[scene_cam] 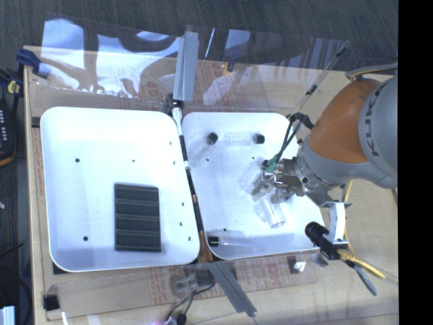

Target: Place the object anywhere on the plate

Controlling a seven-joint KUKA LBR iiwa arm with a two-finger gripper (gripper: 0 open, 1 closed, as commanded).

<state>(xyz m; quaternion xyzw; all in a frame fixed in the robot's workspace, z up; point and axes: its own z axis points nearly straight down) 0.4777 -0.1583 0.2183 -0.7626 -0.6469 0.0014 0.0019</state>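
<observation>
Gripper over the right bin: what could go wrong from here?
1. The gripper sits among clear, see-through items in the right bin; a grasp could easily slip or miss.
2. The dark ridged plate lies in the left bin, so a loosely held item might drop crossing the divider.

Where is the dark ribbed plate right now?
The dark ribbed plate lies flat in the left bin, toward its lower middle, well apart from the gripper over the right bin.
</observation>
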